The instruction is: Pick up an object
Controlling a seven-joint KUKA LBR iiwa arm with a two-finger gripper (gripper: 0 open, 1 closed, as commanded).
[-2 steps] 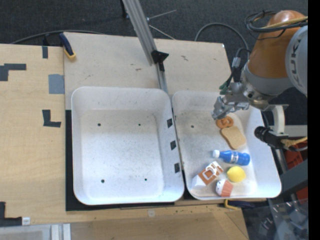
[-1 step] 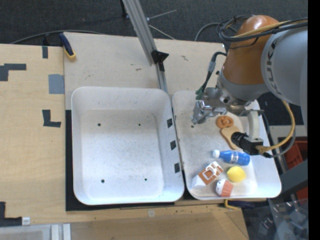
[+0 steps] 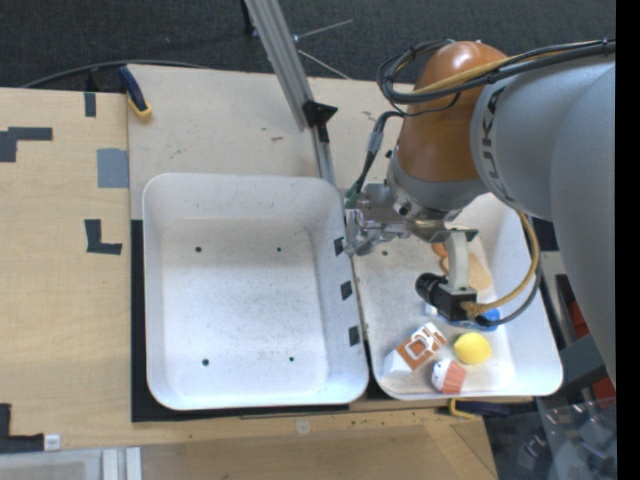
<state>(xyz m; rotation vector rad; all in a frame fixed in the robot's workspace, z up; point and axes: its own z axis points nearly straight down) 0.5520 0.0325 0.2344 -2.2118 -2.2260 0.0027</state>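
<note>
Gripper [image 3: 363, 224] is hanging over the right bin's [image 3: 395, 298] far left corner, and I am not managing to tell whether it is parted or closed. I am seeing nothing carried. Ball [image 3: 473, 348], box [image 3: 422, 346] and cup [image 3: 448, 374] are lying untouched along the near edge, so the pick is still waiting.

A pale wooden bench [image 3: 60, 298] fills the left of the frame; two shallow white bins sit side by side, the left bin [image 3: 150, 268] at centre, the right bin [image 3: 390, 298] at lower right; an aluminium rail [image 3: 280, 48] slants down from top centre; a blue-and-yellow clamp [image 3: 135, 93] lies upper left, above a grey tape patch [image 3: 113, 167].
</note>
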